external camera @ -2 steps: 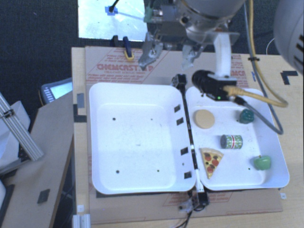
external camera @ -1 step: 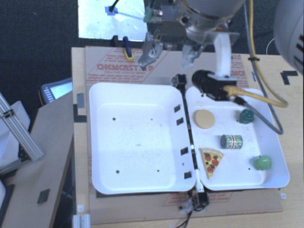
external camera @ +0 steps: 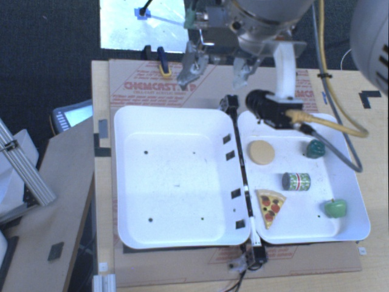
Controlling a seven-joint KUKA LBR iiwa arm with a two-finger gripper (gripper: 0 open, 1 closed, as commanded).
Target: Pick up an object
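Upper centre of frame: claw (external camera: 217,73) released, nothing between fingers, above bins' far edge; cookie (external camera: 262,152) lies nearest, below-right.

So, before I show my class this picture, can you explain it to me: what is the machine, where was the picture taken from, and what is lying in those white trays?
One camera looks down at a slant on a bench. The grey machine at the top is a robot arm; its gripper hangs above the bench's far edge, two fingers apart, holding nothing. Below are two shallow white bins. The right bin holds toy food: a tan round cookie, a small tin can, a pizza slice, a green apple and a teal piece I cannot name. The left bin sits beside it.
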